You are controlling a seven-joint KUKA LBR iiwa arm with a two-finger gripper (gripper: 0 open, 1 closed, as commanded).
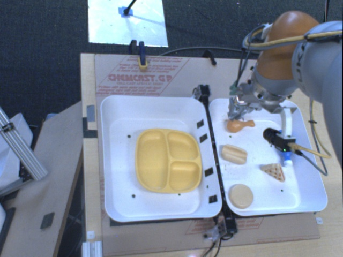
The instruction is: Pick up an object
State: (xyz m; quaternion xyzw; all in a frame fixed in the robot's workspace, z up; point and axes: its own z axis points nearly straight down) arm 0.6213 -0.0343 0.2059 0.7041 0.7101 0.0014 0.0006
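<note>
While the gripper [237, 113] hung low over the upper part of the right bin [308, 197], its tip sat just above an orange drumstick-shaped toy [239, 125].

Whether its fingers were apart or together could not be told, and nothing showed between them; the drumstick lay on the bin floor, right of centre in the frame. Below it rested a tan bread-roll piece [233, 154], a round beige disc [241, 195] nearer the bottom edge, and a pizza-slice wedge [273, 172] to the right. At the upper right, the grey arm [316, 52] with its orange band [284, 42] reached in. Left of centre, the left bin [115, 143] held a yellow divided plate [168, 160].
</note>
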